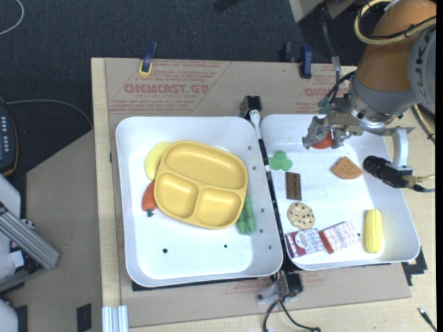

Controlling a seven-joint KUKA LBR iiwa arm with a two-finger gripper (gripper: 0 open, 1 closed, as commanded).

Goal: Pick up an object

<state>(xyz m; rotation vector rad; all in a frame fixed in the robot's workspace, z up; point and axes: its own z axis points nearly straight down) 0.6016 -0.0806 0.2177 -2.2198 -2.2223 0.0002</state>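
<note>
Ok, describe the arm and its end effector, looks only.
The arm has a rounded orange band with grey housing beside it and a yellowish cable looped on top. Below sits a silvery wrist, then a small grey metal end effector with thin wires.

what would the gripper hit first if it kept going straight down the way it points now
Most likely the small red-orange object seen just beneath the gripper, near the top of the right bin. Depth is hard to judge from this slanted view, so it may instead meet the bin floor beside it.
</note>
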